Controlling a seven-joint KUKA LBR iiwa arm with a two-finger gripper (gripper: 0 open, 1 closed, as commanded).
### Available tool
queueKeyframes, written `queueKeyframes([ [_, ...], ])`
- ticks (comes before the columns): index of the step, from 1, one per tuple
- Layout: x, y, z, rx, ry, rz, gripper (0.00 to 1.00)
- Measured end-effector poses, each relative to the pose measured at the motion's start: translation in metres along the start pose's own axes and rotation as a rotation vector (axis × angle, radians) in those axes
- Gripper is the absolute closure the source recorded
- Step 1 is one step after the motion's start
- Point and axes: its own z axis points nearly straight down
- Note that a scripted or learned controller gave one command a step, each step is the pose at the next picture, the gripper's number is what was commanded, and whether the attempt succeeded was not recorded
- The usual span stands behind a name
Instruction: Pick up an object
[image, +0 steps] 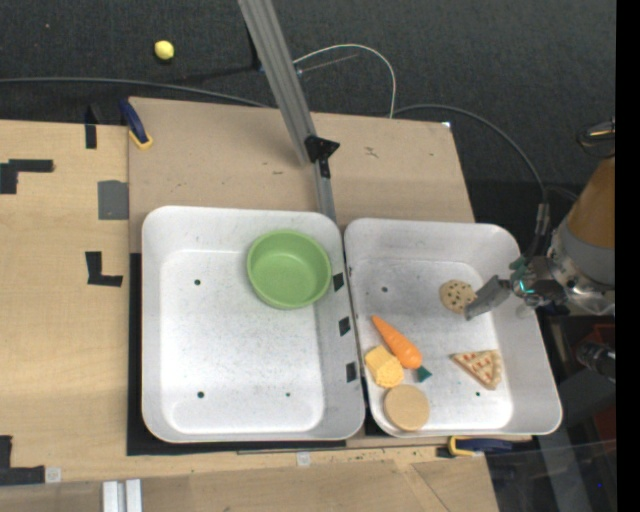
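In the right bin (500, 240) lie a round spotted cookie (456, 294), an orange carrot (397, 343), a yellow crinkled chip (383, 368), a tan round biscuit (407, 407) and a pizza slice (478, 367). My gripper (487, 298) reaches in from the right, just right of the cookie and close above the bin floor. Nothing shows between its fingers. The carrot lies left of it and lower in the view, and the pizza slice sits below it.
A green bowl (288, 268) sits at the back right of the left bin (165, 330). A grey pole (290, 95) slants across the bench behind the bins. A small yellow ball (163, 49) lies on the dark floor at the far left.
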Motion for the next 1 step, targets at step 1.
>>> queueKeyframes([
  [1, -0.0001, 0.0, -0.0001, 0.0, 0.0, 0.0, 0.0],
])
